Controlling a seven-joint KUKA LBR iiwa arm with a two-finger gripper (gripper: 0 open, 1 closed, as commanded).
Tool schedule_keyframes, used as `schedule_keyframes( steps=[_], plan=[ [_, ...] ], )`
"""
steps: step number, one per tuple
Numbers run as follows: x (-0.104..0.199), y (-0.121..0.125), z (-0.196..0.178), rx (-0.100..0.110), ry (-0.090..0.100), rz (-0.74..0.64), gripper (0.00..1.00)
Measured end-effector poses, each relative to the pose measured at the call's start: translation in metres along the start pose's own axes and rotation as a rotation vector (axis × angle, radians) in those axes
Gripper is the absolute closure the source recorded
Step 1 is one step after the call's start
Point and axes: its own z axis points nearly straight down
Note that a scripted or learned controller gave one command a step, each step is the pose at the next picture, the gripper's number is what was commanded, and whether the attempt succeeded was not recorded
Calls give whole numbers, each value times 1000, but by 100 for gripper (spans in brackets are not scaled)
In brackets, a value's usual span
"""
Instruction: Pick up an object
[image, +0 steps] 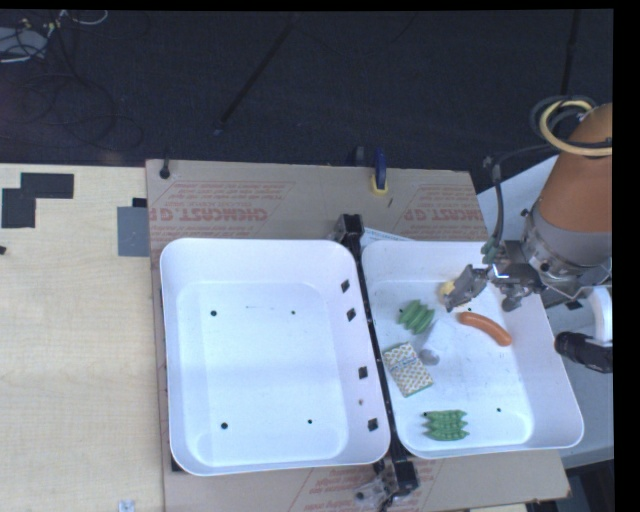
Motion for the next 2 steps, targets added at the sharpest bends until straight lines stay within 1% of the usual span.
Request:
schedule_keyframes(
  steps=[1,2],
  plan=[
    [-4,1,-20,-14,-3,4,100],
    [85,-3,-138,-30,-1,-8,100]
  ],
)
